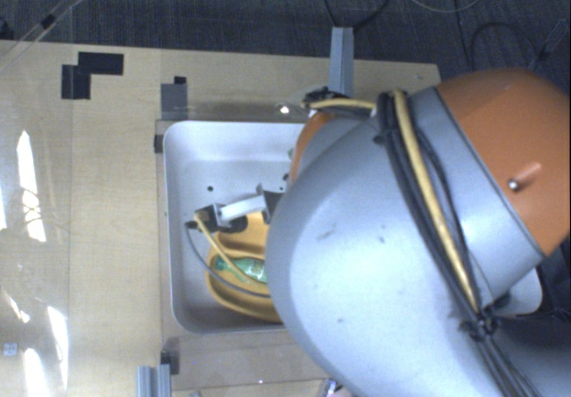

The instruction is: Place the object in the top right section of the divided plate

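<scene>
One green object lies on the yellow plate below the jaws, whose state I cannot tell.

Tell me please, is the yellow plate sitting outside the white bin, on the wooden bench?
No, the yellow plate lies inside the white bin, near its lower wall, partly covered by the arm.
</scene>
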Controlling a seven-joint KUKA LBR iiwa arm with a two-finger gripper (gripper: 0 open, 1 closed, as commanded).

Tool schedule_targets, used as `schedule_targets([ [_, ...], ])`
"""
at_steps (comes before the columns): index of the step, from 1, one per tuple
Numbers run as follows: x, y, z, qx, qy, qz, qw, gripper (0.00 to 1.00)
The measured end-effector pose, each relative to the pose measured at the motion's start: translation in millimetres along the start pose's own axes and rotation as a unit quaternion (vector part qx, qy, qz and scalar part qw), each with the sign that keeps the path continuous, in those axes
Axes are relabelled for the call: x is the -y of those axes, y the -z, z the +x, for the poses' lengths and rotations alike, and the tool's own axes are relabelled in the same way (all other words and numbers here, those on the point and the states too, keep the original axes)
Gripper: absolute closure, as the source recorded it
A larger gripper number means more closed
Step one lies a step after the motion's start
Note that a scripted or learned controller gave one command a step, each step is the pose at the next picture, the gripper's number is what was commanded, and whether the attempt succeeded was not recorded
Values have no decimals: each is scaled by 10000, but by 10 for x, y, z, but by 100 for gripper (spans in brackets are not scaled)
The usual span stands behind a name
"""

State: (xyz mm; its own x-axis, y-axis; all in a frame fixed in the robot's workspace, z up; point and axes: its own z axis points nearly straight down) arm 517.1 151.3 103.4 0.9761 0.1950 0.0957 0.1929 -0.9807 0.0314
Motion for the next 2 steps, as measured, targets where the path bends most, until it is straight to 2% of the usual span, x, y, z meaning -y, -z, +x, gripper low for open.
schedule_targets([
  [1,233,-6,40,25,-6,38,10000,0],
  [2,96,312,103,309,12,111,9995,0],
])
